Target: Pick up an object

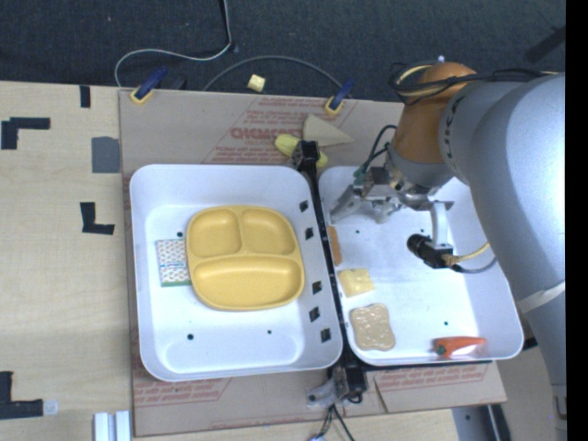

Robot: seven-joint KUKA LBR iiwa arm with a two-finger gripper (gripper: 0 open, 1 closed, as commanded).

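My gripper (356, 204) hangs low over the far left part of the right bin (478, 274), close to the divider between the bins. Nothing shows in it. In front of it on the bin floor lie a pale yellow block (356, 282) and a beige flat piece (372, 327). A thin brown piece (335, 244) rests against the bin's left wall, just below the gripper. An orange carrot-like toy (457, 345) lies in the near right corner.
The left bin (152, 338) bears a yellow divided plate (245, 256) with a small patterned card (171, 262) beside it. The grey arm (514, 173) covers the right bin's far right side. A black cable fitting (429, 248) hangs from the wrist.
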